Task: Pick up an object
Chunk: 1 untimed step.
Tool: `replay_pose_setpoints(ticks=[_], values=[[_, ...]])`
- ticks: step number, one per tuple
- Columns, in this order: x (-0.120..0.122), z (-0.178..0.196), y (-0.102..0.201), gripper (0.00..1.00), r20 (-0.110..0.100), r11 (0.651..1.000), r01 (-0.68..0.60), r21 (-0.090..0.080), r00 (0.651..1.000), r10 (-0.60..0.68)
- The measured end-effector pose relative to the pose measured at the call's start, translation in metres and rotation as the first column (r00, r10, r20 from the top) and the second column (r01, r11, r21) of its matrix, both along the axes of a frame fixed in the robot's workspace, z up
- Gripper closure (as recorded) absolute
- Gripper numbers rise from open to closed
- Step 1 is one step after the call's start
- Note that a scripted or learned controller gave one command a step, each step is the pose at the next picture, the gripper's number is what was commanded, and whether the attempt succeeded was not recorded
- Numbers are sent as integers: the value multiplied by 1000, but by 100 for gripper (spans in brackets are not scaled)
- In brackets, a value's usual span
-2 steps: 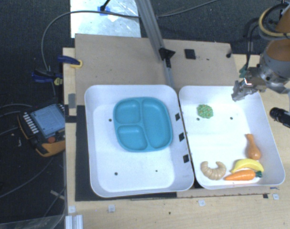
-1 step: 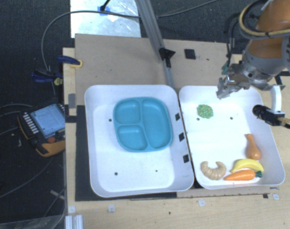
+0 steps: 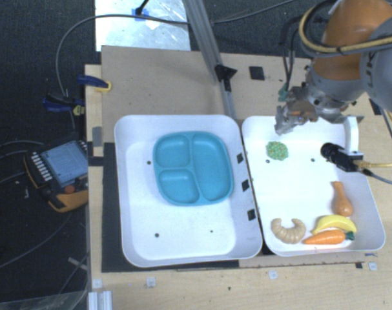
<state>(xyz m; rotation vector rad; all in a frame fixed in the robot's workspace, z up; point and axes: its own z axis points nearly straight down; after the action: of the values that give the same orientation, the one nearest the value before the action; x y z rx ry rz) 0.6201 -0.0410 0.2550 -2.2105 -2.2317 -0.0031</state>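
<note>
In the right bin [image 3: 292, 186] lie a green bumpy ball [image 3: 277, 150] near the far left side, a tan croissant [image 3: 288, 230], a yellow banana [image 3: 334, 223], an orange carrot [image 3: 326, 238] and an orange-brown gourd-shaped piece [image 3: 341, 199] along the near right. My gripper [image 3: 284, 125] hangs over the far edge of this bin, just above and behind the green ball. Nothing shows between its fingers.
The left bin [image 3: 137, 225] holds a blue divided plate [image 3: 192, 167]. A grey pole [image 3: 205, 31] slants over the bench behind the bins. Clamps and a handheld device [image 3: 60, 166] lie off the bench to the left.
</note>
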Motion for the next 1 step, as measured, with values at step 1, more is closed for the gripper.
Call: replay_pose_setpoints(ticks=[1], values=[[-1,3,59,100,1,1000,-2,1,1000,2]])
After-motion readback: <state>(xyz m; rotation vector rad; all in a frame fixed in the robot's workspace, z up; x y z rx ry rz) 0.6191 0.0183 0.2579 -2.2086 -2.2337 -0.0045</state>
